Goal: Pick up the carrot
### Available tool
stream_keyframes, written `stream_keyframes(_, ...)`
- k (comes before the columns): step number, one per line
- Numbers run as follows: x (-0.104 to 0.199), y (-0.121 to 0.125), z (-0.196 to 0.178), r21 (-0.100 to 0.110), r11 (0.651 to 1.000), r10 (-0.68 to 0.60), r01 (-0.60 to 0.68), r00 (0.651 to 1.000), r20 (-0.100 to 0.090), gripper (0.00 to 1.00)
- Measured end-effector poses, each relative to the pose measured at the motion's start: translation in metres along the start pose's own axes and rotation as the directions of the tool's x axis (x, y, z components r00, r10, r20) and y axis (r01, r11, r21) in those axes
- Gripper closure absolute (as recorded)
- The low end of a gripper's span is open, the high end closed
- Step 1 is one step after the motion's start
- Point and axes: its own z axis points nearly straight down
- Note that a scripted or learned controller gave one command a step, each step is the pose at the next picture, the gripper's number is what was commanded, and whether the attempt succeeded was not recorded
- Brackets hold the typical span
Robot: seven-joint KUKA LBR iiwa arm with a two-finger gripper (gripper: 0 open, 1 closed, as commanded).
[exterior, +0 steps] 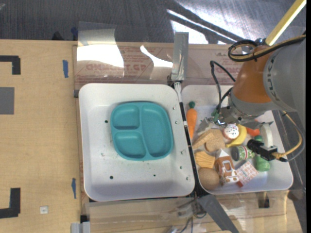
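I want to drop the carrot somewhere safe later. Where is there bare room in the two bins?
The left bin has open white floor all around the teal divided plate, widest along its near edge and left side. The right bin is crowded: the carrot lies by the divider, with toy food packed beside it under the gripper.

1. A teal divided plate (142,130) is lying in the left white bin (92,144).
2. Toy foods are crowding the right bin (282,178): a yellow piece (238,136), a green can (241,153), a brown bun (209,178).
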Motion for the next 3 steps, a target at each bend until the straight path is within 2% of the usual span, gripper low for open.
stream_keyframes(1, -0.0184, 0.016, 0.0141, -0.002, 0.993, 0.116, -0.116, 0.993, 0.0, 0.0)
stream_keyframes(2, -0.0191, 0.0237, 0.0143, -0.001, 0.988, 0.153, -0.153, 0.988, 0.001, 0.0)
stream_keyframes(3, -0.0185, 0.0249, 0.0141, -0.001, 0.998, 0.061, -0.061, 0.998, 0.002, 0.0)
